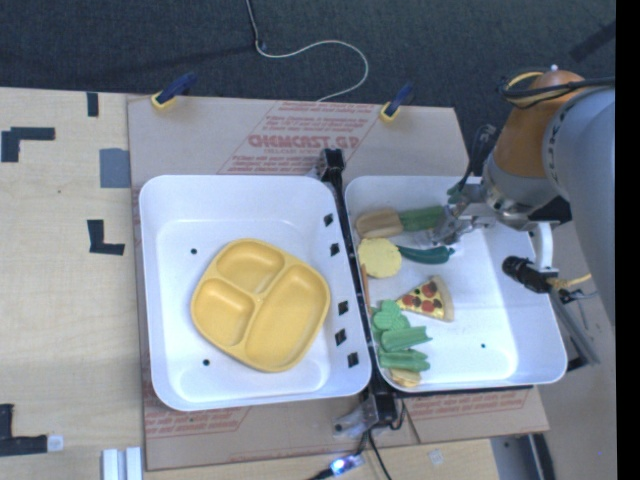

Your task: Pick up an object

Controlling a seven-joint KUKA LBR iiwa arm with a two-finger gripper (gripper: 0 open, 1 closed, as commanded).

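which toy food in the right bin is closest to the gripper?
The dark green pod-shaped piece, right under the gripper. The pizza slice, yellow round and light green pieces lie farther left and nearer the camera.

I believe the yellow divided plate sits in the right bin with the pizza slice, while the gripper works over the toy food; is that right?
Not quite: the camera view shows the yellow plate alone in the left bin. The pizza slice lies in the right bin, where the gripper works over the toy food.
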